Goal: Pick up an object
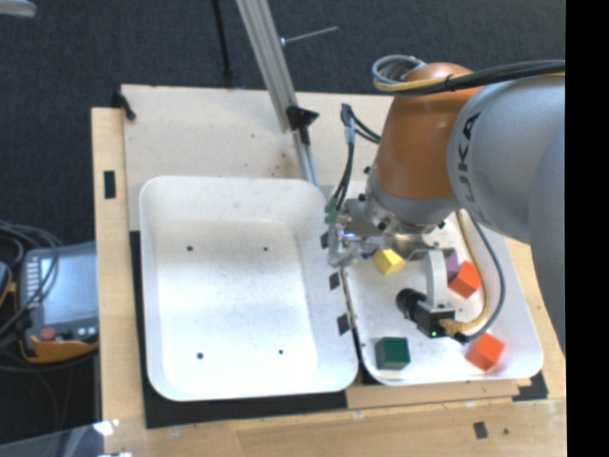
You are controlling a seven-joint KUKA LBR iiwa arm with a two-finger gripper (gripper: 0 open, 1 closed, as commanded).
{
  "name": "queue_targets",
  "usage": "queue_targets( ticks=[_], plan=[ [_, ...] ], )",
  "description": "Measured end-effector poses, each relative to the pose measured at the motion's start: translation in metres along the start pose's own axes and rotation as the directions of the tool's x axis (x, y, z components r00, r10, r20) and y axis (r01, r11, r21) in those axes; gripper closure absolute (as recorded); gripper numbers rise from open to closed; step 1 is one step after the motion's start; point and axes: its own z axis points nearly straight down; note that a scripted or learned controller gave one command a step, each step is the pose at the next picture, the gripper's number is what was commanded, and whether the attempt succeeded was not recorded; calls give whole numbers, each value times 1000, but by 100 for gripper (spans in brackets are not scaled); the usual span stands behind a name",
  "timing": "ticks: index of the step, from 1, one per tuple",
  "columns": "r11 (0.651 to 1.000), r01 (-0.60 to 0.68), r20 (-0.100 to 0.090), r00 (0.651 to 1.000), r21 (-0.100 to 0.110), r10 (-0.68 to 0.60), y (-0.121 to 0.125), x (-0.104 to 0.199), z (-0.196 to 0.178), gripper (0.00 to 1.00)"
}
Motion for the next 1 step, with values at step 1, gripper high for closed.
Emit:
queue_targets(
  ticks=[1],
  plan=[
    [1000, 1, -1, 1000, -3, -1, 9, 46, -2, 100]
  ],
)
